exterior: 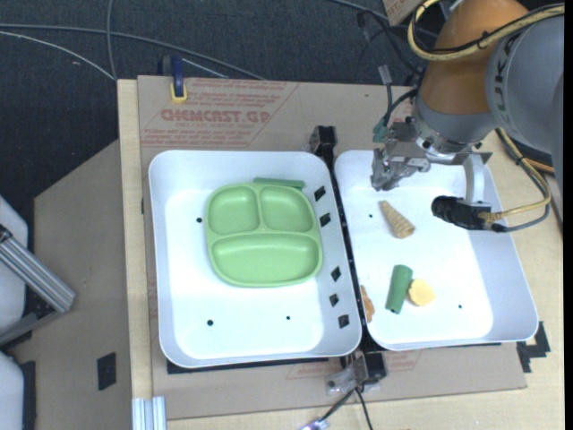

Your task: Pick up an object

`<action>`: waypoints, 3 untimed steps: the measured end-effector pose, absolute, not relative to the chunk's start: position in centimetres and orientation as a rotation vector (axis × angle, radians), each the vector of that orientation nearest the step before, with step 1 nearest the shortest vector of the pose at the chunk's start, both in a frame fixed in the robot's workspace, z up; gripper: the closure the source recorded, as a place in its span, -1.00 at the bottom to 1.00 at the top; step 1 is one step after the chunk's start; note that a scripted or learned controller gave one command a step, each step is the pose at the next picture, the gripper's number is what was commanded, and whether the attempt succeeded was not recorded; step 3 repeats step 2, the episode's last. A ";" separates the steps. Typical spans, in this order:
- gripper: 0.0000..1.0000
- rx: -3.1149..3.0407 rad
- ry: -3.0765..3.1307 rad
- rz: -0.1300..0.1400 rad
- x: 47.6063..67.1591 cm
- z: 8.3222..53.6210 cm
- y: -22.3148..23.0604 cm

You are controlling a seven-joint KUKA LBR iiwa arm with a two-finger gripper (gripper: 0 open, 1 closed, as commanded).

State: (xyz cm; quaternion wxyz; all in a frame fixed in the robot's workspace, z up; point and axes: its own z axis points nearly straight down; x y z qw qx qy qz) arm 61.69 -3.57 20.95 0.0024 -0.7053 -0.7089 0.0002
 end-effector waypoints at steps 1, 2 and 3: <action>1.00 -2.210 -2.225 0.001 60.2 21.0 2.3; 1.00 -2.212 -2.225 0.000 59.8 20.9 7.4; 1.00 -2.212 -2.225 0.000 59.8 20.9 7.4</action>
